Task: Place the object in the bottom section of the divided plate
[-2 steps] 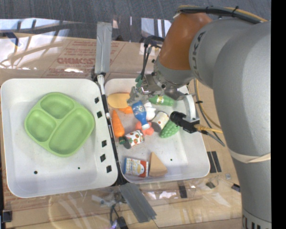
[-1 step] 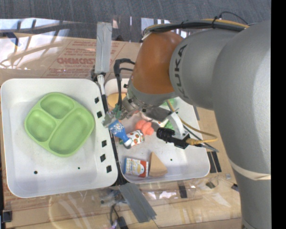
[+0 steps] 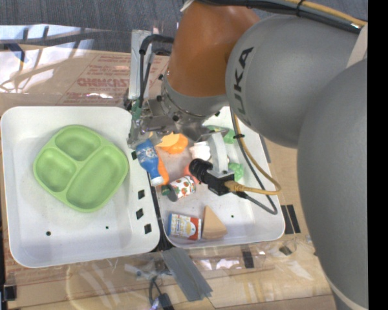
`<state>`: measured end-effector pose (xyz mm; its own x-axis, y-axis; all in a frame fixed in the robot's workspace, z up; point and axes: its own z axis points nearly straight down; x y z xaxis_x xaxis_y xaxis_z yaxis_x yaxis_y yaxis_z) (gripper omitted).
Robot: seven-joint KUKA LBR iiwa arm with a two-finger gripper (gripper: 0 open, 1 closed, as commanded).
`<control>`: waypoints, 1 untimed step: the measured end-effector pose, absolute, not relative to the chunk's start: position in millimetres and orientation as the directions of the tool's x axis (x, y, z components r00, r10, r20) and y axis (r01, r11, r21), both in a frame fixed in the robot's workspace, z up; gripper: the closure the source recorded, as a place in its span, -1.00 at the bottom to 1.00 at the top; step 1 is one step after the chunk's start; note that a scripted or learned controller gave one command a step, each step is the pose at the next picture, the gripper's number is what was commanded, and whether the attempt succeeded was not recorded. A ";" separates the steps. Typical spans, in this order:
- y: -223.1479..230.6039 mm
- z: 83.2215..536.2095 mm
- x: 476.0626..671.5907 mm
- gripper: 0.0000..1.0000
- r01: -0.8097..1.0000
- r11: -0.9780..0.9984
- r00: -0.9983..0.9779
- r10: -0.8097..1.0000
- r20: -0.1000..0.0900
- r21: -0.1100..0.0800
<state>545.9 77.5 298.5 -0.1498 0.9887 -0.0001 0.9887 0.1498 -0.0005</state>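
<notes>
A green divided plate (image 3: 81, 167) lies in the left white bin (image 3: 26, 237), with two small sections at its upper left and one large section at its lower right; nothing is on it. My gripper (image 3: 144, 129) is low over the upper left corner of the right bin (image 3: 258, 228), close to the wall between the bins. Just below it lie a blue bottle with an orange end (image 3: 149, 158) and an orange piece (image 3: 174, 143). The wrist covers most of the gripper.
Also in the right bin are a white cup (image 3: 201, 151), green pieces (image 3: 235, 170), a small red-and-white bottle (image 3: 183, 187), a red-and-white carton (image 3: 183, 226) and a tan wedge (image 3: 213, 223). The arm hangs over the right bin's upper half.
</notes>
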 end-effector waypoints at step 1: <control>155.0 235.6 484.5 1.00 0.992 0.123 -0.123 0.992 -0.002 -0.007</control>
<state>484.5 155.0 235.6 -0.1229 0.9924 -0.0016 0.9924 0.1229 -0.0068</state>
